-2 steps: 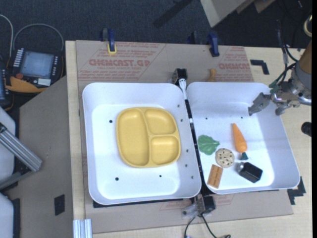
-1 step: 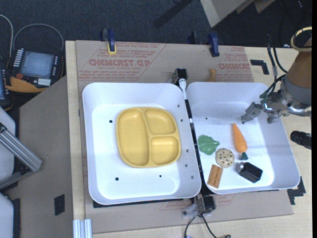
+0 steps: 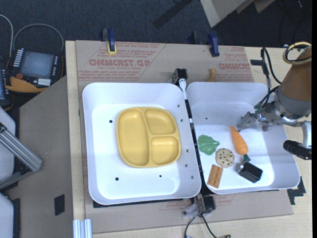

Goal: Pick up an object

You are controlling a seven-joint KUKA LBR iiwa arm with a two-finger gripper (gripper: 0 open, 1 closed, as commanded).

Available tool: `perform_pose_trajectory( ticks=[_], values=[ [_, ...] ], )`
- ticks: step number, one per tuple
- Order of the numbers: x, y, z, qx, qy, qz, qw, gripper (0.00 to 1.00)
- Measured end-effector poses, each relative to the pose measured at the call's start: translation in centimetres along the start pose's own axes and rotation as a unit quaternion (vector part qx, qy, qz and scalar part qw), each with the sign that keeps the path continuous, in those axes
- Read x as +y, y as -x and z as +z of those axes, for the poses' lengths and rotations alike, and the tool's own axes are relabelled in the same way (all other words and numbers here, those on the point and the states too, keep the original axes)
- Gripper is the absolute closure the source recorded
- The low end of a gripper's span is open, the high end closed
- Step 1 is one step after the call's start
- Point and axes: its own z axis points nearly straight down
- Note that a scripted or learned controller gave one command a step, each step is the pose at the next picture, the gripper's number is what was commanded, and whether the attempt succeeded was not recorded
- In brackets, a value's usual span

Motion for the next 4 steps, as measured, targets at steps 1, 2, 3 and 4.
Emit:
perform_pose_trajectory(
  ticks=[1, 2, 3, 4],
  values=[
    [0.0, -0.1, 1.5, 0.0, 0.001, -0.001, 1.0, 0.0],
    [0.1, 0.0, 0.3, -0.001, 0.003, -0.001, 1.0, 1.0],
    [0.9, 0.7, -4.7, -0.002, 0.006, -0.001, 1.0, 1.0],
    [1.9, 1.2, -9.8, -0.002, 0.006, -0.001, 1.0, 1.0]
  ],
)
